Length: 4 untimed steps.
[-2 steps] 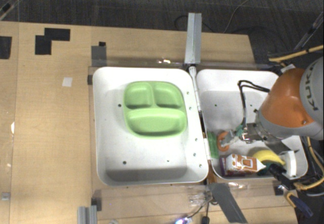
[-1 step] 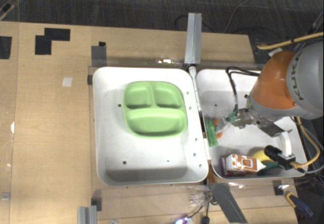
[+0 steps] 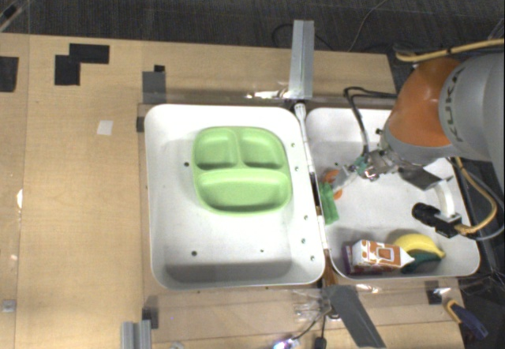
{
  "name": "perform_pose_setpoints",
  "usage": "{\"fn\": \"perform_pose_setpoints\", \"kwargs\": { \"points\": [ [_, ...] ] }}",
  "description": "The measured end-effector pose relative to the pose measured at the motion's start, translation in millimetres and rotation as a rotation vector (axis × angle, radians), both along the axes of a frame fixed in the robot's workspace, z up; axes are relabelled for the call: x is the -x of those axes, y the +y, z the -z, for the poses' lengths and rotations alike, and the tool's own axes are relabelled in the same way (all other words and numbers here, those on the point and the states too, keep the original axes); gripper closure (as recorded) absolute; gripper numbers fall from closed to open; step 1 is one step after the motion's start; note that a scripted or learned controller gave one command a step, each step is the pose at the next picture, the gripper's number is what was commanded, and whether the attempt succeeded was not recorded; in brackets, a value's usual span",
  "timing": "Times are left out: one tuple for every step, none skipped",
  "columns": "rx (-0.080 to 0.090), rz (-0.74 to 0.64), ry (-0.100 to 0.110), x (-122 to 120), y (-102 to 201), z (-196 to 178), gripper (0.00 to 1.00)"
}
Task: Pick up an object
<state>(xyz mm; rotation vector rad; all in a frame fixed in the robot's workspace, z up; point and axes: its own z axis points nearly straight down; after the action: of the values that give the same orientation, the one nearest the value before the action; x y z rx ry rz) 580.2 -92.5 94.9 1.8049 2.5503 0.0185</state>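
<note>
Carton (image 3: 377, 257) flat, long axis left-right, beside banana (image 3: 420, 245).

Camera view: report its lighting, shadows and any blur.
Camera view: even overhead light; soft shadow inside the left bin along its near wall; green tray sharp; gripper small and slightly blurred; mild glare on the right bin rim.
</note>
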Motion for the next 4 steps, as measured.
{"fn": "perform_pose_setpoints", "kwargs": {
  "points": [
    [0.003,-0.064,-0.002,-55,0,0,0.00],
    [-0.002,0.123,0.015,19,43,-91,0.00],
    [-0.003,0.229,0.017,28,24,-90,0.00],
    [0.000,0.029,0.016,8,5,1,0.00]
  ]
}}
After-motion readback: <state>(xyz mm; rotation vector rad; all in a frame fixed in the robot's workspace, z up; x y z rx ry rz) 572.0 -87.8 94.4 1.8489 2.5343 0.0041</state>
